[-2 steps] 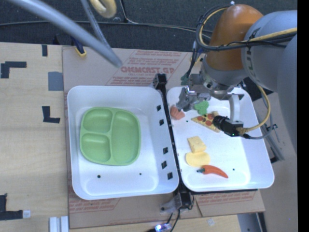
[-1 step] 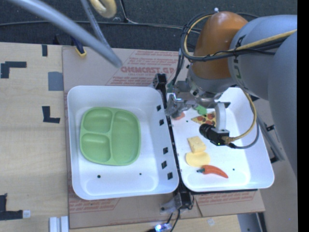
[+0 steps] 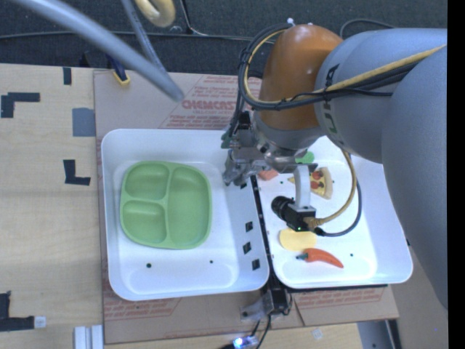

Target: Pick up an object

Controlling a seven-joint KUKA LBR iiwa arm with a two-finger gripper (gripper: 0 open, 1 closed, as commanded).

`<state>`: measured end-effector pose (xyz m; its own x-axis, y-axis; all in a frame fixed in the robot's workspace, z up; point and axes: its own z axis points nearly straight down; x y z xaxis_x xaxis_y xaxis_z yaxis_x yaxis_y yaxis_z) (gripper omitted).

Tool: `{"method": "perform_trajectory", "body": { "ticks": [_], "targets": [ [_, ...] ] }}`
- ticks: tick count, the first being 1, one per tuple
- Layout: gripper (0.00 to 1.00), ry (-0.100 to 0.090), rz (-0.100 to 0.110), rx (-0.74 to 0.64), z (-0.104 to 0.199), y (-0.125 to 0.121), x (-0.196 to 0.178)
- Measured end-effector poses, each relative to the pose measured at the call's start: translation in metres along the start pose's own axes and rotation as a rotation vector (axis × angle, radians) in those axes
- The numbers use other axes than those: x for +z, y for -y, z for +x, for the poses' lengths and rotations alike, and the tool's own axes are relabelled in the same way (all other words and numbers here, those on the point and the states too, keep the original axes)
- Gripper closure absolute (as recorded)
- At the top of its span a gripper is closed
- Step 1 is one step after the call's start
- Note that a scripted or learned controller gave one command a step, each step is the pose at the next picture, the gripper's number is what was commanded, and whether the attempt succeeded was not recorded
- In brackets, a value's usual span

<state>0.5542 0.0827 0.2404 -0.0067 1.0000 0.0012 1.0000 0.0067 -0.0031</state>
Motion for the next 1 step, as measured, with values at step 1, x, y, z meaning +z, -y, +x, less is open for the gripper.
{"method": "perform_trajectory", "body": {
  "ticks": [1],
  "targets": [
    [0.0,0.001,-0.001,0.004,-0.0032,-0.0008,0.0001]
  ]
}}
